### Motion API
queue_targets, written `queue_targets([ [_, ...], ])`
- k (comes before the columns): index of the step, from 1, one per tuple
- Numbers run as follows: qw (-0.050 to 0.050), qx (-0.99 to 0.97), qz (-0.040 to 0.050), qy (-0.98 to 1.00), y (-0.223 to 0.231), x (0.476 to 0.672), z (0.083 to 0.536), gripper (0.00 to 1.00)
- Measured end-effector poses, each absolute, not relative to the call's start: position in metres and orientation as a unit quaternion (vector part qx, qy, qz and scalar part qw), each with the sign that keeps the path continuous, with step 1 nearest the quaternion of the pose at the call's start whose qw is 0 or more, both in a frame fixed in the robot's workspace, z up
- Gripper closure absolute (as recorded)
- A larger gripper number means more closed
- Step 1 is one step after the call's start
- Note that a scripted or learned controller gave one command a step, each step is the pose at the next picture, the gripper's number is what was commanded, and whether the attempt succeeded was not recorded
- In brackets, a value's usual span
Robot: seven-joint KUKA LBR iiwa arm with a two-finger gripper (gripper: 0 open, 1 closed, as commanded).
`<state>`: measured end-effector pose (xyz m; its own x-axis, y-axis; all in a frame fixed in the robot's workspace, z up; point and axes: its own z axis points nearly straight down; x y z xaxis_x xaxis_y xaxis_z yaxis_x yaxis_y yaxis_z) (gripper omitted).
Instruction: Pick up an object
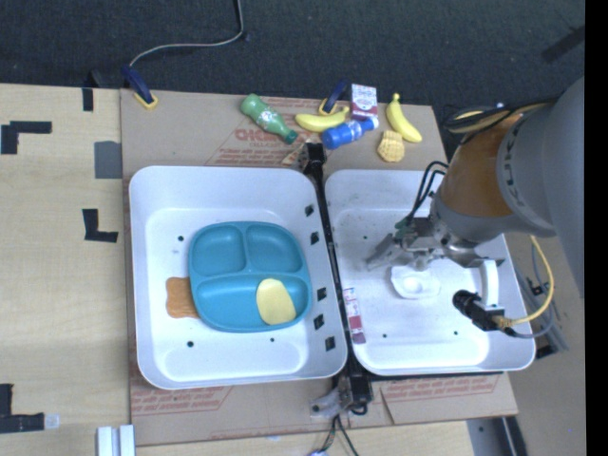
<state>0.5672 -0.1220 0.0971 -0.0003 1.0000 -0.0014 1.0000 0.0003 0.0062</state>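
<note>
Low over the right bin (380,350), the jaws (410,255) hang above a small white object (414,283); whether they are spread or pinching it cannot be told. Red printing on the cardboard surface (209,131) is too blurred to read.

orange piece (178,298) partly under blue plate (249,275)

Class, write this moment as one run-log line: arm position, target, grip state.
arm: over right bin | gripper: low, above small white object | grip: unclear | blue plate: left bin
</note>
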Motion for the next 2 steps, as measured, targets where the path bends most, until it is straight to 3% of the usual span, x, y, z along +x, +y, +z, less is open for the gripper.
queue_targets([
  [1,0.002,0.706,0.0013,0.708,-0.096,0.626,0.086,0.0],
  [2,0.002,0.706,0.0015,0.708,-0.124,0.636,0.086,0.0],
])
